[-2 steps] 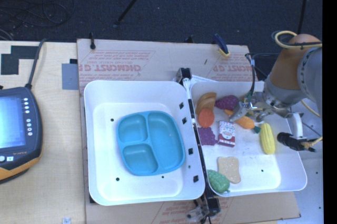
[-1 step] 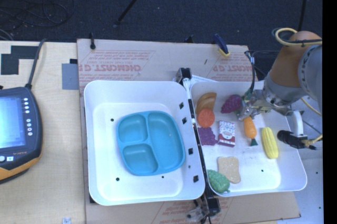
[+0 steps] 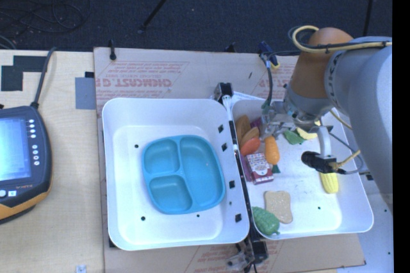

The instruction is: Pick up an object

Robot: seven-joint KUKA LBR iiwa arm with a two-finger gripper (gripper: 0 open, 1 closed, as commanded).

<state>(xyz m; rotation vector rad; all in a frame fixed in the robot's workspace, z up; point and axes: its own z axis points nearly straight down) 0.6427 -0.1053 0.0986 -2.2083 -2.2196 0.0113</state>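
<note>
My gripper (image 3: pixel 274 119) is low over the back left part of the right bin (image 3: pixel 349 217), reaching in from the right under the grey arm with its orange band. Just below it lies an orange carrot (image 3: pixel 272 150). To the gripper's left are a brown sausage-like piece (image 3: pixel 244 127) and a red-orange piece (image 3: pixel 250 145). A small red box (image 3: pixel 259 168) rests in front of the carrot. A green leaf (image 3: pixel 294 136) and a yellow piece (image 3: pixel 308 133) lie partly under the arm. Nothing is seen held.
The right bin also holds a yellow corn cob (image 3: pixel 330 182), a bread slice (image 3: pixel 279 206) and a green item (image 3: pixel 266 221). The left bin (image 3: pixel 122 137) holds a blue divided plate (image 3: pixel 181 173). A teach pendant (image 3: pixel 19 156) lies at far left.
</note>
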